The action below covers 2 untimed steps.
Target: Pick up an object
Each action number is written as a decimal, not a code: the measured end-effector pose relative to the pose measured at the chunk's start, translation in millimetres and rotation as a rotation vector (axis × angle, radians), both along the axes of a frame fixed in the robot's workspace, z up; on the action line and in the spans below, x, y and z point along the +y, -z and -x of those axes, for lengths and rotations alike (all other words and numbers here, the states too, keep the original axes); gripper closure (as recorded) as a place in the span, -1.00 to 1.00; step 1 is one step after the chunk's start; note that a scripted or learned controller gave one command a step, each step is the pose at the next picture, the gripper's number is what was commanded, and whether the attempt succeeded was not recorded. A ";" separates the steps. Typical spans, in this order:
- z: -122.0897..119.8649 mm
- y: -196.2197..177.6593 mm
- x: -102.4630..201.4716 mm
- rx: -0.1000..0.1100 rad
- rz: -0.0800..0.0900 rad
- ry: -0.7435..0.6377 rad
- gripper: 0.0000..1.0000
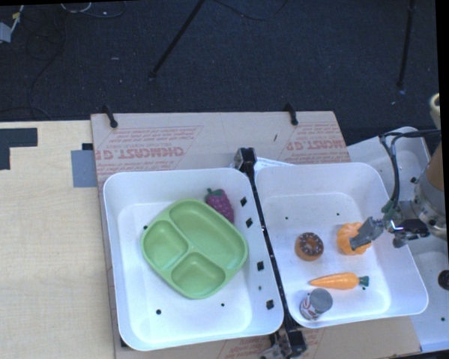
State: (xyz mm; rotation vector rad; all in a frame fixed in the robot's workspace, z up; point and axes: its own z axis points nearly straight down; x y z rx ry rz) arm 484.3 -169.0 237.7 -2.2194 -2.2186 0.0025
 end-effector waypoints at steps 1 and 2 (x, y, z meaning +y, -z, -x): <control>-7.6 53.2 7.2 0.004 -0.002 -0.001 -1.00; -10.7 97.6 6.5 0.004 -0.002 0.000 -1.00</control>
